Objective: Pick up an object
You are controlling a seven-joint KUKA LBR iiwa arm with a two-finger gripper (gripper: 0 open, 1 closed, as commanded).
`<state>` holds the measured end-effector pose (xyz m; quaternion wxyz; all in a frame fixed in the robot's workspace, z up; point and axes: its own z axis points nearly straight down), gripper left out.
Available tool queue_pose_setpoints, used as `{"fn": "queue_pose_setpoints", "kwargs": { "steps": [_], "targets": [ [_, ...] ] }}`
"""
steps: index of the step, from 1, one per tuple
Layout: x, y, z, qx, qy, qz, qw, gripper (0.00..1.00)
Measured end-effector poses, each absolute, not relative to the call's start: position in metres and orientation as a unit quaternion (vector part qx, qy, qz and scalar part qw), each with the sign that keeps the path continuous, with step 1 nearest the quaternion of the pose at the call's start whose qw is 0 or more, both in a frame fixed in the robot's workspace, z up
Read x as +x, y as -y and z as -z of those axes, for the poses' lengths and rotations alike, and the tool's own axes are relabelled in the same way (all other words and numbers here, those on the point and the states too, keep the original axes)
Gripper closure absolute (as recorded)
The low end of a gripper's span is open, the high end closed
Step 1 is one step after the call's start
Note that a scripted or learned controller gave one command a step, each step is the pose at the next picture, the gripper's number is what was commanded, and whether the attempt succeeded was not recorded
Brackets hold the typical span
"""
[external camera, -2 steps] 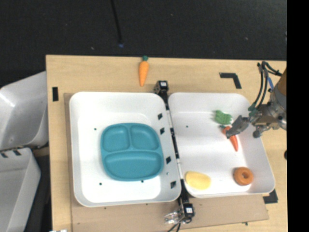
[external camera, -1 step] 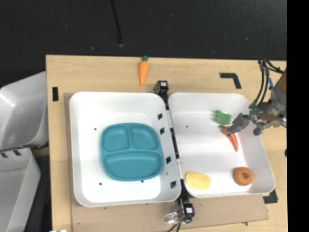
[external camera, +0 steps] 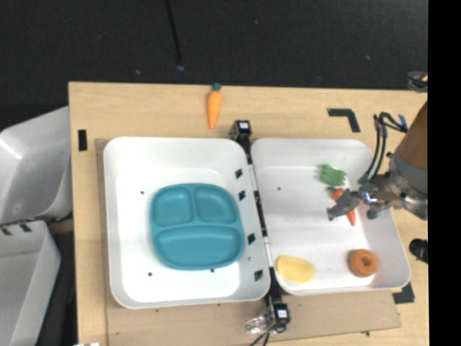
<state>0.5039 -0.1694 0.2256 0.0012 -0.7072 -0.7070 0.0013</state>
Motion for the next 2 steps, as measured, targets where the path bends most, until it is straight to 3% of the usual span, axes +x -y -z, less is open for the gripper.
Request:
{"fn": "queue_pose_setpoints", "kwargs": {
  "steps": [1,2],
  "targets": [
    [0.508,0.165,-0.165,-0.707,0.707,-0.0015,0.002,0.00],
    [0.497,0.164,-0.114,-0.707,0.707,-0.0012,0.001,0.00]
  ]
}}
